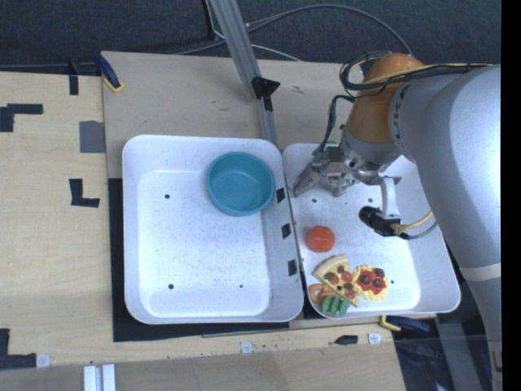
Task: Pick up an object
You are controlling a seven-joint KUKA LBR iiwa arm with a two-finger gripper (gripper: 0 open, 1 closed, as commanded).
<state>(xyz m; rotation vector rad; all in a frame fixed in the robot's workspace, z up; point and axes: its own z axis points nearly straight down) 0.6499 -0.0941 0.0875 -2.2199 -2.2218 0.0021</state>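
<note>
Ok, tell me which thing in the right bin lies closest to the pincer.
The orange ball, just below the pincer; the pizza slice toys lie farther, near the bin's front edge.

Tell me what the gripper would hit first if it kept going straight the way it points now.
The gripper points down and left over the right bin. It would probably meet that bin's bare floor near the divider, short of the orange ball. Its height above the floor is unclear.

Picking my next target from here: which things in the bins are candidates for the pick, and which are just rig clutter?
Pick candidates:
- orange ball, right bin
- pizza slice toy, right bin, near edge
- yellow toy with red spots, beside it
- small green toy, same cluster
- blue bowl, left bin

Just there:
- metal pole
- black cables
- black tape marks
</note>
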